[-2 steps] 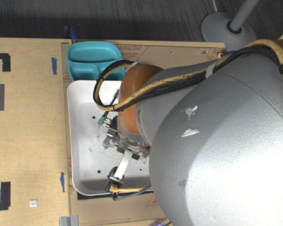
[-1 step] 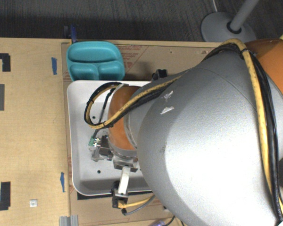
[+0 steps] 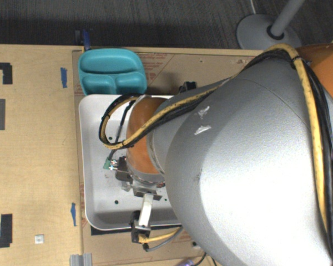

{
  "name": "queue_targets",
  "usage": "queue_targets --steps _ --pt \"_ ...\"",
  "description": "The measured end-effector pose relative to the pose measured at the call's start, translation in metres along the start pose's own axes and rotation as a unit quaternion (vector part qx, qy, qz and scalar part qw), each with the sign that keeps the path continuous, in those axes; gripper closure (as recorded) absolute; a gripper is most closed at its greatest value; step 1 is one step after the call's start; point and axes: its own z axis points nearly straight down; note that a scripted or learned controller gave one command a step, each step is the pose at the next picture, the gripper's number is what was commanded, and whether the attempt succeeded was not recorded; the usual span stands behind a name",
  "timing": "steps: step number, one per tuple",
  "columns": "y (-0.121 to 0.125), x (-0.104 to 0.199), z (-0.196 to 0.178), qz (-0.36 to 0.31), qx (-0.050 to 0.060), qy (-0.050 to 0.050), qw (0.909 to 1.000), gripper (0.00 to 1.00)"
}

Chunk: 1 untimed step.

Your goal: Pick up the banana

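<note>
Insp. note, single overhead view.

Arm (image 3: 238,165): reaches in from the right, and its bulk covers most of the white bin (image 3: 94,148). Orange wrist band (image 3: 137,129) sits directly above the pincer.

Pincer (image 3: 134,188): low over the bin's near half, close to the near rim. Apart or together: cannot tell, as the wrist hardware blocks the sight line.

Banana: location cannot be told. Bare bin floor lies to the pincer's left and beyond it. Judgement: if the banana is in this bin, it prob. lies under the wrist or to the pincer's right, beneath the arm. Long axis and direction from the pincer therefore unconfirmed.

Other items: teal plastic tray (image 3: 112,71) on the table (image 3: 33,148), well beyond the pincer, just past the bin's far rim.

Assessment: grasp not verified. Nothing seen held.
</note>
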Motion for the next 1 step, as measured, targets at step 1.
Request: queue_targets --steps 1 --pt "-0.0003 0.0005 -0.0099 0.000 0.001 0.000 1.0000 1.00"
